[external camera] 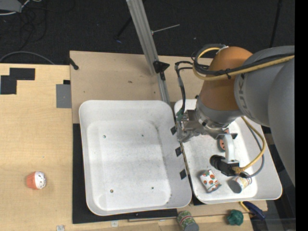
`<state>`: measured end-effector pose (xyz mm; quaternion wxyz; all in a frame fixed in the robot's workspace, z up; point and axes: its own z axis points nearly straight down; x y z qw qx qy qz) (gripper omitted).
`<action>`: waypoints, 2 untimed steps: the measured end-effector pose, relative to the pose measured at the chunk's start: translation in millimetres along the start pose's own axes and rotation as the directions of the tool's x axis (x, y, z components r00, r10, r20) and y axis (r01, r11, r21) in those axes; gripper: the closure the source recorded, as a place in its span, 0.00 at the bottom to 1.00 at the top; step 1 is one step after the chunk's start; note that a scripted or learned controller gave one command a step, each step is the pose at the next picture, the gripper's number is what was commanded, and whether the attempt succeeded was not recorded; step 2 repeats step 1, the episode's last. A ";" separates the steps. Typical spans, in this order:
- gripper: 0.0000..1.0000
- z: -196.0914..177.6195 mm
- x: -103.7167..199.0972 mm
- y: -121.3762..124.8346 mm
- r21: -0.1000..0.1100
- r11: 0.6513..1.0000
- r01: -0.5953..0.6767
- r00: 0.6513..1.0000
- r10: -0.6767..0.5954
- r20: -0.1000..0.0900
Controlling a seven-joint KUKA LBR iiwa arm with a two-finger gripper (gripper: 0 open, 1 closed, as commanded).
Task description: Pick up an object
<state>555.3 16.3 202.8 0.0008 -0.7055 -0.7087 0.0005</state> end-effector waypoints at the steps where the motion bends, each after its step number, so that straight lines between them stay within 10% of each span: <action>1: 1.00 -8.1 59.8 -1.0 0.001 1.000 0.000 1.000 0.000 0.000; 2: 1.00 -8.1 59.8 -1.0 0.001 1.000 0.000 1.000 0.000 0.000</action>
